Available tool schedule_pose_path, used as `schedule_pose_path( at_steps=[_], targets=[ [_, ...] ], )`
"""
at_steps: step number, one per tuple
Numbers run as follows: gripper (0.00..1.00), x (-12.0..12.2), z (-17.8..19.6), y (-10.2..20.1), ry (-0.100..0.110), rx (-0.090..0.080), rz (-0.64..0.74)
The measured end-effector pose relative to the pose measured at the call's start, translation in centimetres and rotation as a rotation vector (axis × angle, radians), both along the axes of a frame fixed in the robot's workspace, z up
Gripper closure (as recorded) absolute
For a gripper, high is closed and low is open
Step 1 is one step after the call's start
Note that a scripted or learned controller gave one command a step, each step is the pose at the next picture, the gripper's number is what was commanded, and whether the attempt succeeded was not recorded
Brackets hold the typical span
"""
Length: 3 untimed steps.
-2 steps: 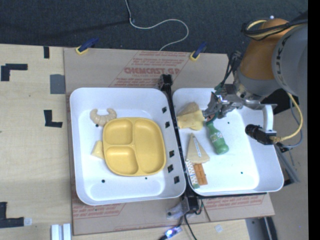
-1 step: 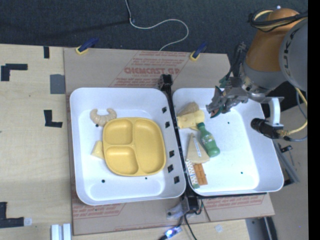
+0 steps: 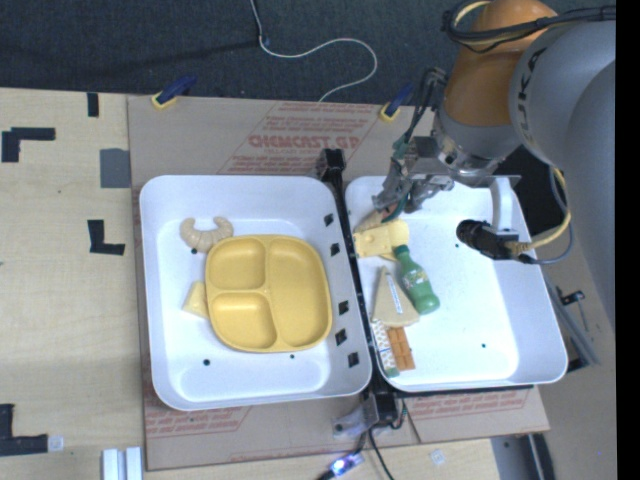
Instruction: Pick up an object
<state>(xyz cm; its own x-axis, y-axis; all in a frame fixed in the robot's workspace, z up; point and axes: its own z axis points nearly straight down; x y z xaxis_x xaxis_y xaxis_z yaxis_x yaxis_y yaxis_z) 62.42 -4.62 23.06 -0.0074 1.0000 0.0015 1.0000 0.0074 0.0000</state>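
In the right bin [image 3: 500, 358], a yellow block [image 3: 383, 240] lies against the left wall. Just below it a green bottle [image 3: 415, 280] rests on its side. A tan wedge [image 3: 393, 308] and an orange-brown bar [image 3: 398, 348] lie further toward the front. My gripper [image 3: 393, 204] hangs over the bin's back left corner. It points down, directly above and very close to the yellow block. Whether it touches the block is unclear.
The left bin [image 3: 165, 368] holds a yellow divided plate [image 3: 268, 293], a beige curved piece [image 3: 205, 233] behind it and a yellow wedge [image 3: 194, 299] tucked at its left. A black cable fitting [image 3: 485, 236] from the arm hangs over the right bin.
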Motion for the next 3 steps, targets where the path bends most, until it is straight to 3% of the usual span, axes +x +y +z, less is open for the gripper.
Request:
schedule_pose_path(
  at_steps=[1, 2, 3],
  targets=[
    [1.00, 2.7, -0.6, 5.8, 0.000, 0.000, 0.000],
    [1.00, 3.7, 0.3, 10.8, 0.000, 0.000, -0.001],
    [1.00, 3.8, -1.7, 10.5, 0.004, -0.003, -0.005]
  ],
)
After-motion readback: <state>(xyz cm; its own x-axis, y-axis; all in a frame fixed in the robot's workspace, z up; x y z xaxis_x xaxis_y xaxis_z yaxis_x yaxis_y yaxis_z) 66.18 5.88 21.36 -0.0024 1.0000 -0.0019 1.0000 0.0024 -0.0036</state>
